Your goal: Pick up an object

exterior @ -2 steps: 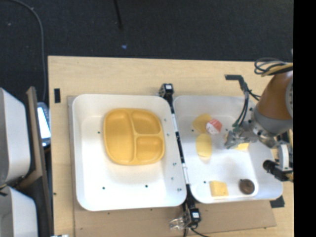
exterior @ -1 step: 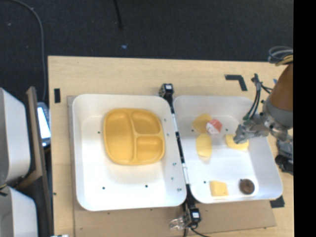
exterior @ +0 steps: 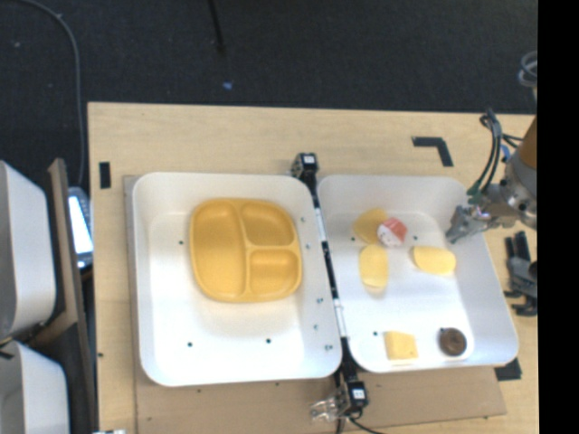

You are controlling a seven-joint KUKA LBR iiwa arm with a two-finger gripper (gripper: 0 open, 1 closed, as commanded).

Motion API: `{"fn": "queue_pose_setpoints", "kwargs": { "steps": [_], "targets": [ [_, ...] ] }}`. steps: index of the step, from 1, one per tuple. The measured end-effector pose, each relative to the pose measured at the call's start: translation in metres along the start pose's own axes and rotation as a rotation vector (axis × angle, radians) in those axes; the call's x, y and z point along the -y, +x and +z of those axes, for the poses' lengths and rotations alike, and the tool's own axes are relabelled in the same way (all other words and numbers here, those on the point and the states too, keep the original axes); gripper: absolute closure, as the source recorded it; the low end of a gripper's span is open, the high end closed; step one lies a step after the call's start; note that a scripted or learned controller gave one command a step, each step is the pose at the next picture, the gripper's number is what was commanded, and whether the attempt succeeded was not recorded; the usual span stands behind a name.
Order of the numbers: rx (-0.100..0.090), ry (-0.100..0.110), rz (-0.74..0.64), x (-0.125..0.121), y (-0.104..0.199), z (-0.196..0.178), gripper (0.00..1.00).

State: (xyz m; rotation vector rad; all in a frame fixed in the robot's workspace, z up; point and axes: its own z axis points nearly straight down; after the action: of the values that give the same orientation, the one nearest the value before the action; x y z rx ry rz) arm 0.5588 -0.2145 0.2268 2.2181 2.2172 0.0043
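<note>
The right bin (exterior: 479, 333) holds several small items: a yellow rounded piece (exterior: 374, 267), a yellow piece (exterior: 435, 259) to its right, a yellow item with a red and white cap (exterior: 382, 228), a flat yellow square (exterior: 401, 344) and a brown round thing (exterior: 451, 340). My gripper (exterior: 460, 225) reaches in at the bin's right rim, above and just right of the yellow piece. Nothing shows between its fingers.
The left bin (exterior: 163, 333) holds a yellow divided plate (exterior: 244, 248). A black divider with clamps (exterior: 324, 260) runs between the bins. Cables and the arm's wrist (exterior: 511, 188) crowd the right side.
</note>
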Motion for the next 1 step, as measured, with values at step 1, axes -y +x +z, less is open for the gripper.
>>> {"fn": "queue_pose_setpoints", "kwargs": {
  "steps": [1],
  "targets": [
    [0.0, 0.0, 0.0, -0.001, -0.0009, -0.0529, 1.0]
  ]
}}
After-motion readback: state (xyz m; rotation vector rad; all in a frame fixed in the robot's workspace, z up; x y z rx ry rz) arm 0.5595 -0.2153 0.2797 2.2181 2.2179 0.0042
